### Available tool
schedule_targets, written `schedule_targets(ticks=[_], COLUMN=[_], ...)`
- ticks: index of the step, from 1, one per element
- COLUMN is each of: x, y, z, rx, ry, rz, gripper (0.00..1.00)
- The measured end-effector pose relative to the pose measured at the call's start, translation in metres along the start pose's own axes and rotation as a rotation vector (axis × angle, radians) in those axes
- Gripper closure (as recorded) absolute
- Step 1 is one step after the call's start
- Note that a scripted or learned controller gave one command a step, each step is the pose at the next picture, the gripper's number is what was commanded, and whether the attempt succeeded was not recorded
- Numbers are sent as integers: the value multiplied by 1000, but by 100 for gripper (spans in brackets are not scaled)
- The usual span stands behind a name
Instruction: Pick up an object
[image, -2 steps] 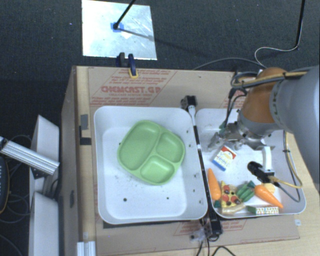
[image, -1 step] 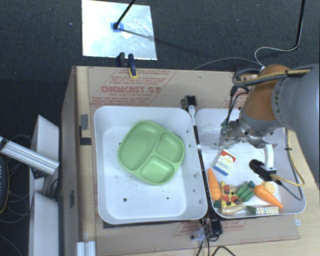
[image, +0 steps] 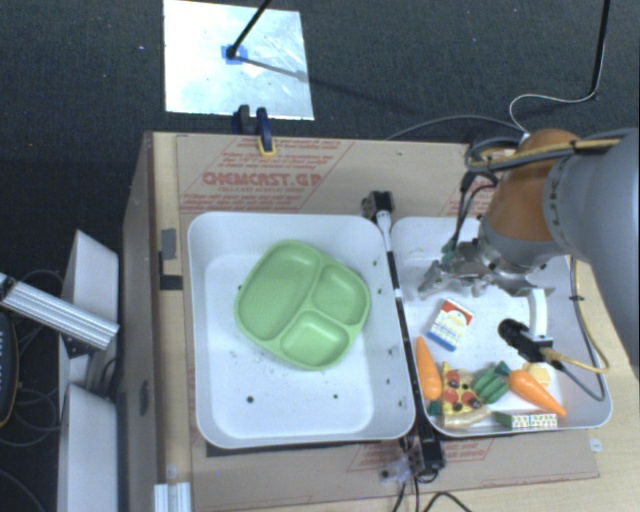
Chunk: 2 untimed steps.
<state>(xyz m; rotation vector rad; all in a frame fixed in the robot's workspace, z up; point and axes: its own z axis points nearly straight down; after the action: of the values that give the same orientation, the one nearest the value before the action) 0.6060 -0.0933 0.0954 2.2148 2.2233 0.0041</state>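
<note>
the claw (image: 452, 272) sits low over the back half of the right bin (image: 420, 238), near its left wall, with the grey arm (image: 590, 200) and its orange band reaching in from the right. it is seen from above at a slant, and its own metal body hides the tips, so i cannot tell how far open it is, nor whether it has hold of anything or touches the bin floor

the box (image: 450, 324), white with blue and red on it, lies just in front of the claw, tilted, apart from it by a small gap. further forward lie a carrot (image: 428, 368) along the left wall, a pizza slice (image: 458, 392) beside it, a green piece (image: 491, 381) touching the slice, and a second carrot (image: 537, 391) toward the right. a printed strip (image: 532, 421) lies along the front wall

the left bin (image: 230, 400) holds a green divided plate (image: 305, 303), set near its middle, well apart from the claw. both bins rest side by side on the counter (image: 270, 180)
</note>
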Motion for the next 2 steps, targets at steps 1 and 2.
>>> schedule_targets(ticks=[1,2], x=[-26,-12], y=[0,-16], z=[11,11], rx=[2,3], ry=[-1,0], rz=[2,2], gripper=[0,0])
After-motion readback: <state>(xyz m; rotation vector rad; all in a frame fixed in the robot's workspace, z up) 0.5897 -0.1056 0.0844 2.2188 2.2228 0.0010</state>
